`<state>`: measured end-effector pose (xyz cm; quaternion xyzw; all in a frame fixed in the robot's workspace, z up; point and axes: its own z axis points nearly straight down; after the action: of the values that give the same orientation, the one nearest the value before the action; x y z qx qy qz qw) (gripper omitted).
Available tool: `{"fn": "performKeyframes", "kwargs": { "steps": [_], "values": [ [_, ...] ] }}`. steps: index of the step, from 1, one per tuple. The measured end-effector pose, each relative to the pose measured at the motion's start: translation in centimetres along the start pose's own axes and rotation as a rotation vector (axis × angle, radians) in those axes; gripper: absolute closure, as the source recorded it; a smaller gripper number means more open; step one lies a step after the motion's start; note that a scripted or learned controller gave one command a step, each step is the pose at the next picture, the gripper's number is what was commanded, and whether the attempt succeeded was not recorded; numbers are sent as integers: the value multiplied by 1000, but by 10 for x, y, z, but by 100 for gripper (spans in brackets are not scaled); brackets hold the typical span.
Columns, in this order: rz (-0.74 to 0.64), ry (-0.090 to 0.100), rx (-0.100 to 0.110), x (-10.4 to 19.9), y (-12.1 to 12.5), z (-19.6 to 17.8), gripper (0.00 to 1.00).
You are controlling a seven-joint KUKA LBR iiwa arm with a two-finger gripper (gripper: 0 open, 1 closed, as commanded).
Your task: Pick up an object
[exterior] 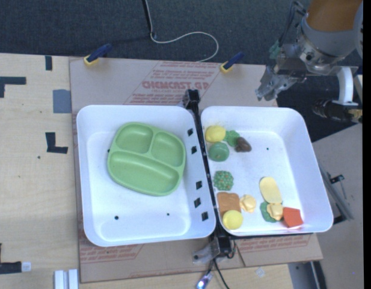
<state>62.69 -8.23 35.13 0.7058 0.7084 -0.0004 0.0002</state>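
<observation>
Hovering arm: gripper (pixel 270 89) hangs above the cardboard-covered surface (pixel 167 83), just beyond the right bin's (pixel 293 161) far rim
Gripper state: cannot tell, nothing seen in it
Bins: two
Plate: one green divided plate (pixel 147 157), left bin (pixel 95 179), well down-left
Food pieces: about eleven, right bin, below the gripper

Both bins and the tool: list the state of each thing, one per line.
green divided plate: lying flat in the left bin, nothing on it.
toy food pieces: loose on the floor of the right bin, mostly along its left and near sides.
red block: resting in the right bin's near right corner.
tool: raised above the bench beyond the right bin, holding nothing.
</observation>
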Motion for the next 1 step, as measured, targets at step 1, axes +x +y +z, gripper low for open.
{"fn": "performKeyframes", "kwargs": {
  "steps": [1],
  "values": [
    [-2,0,-13,28,9,-109,100]
  ]
}}
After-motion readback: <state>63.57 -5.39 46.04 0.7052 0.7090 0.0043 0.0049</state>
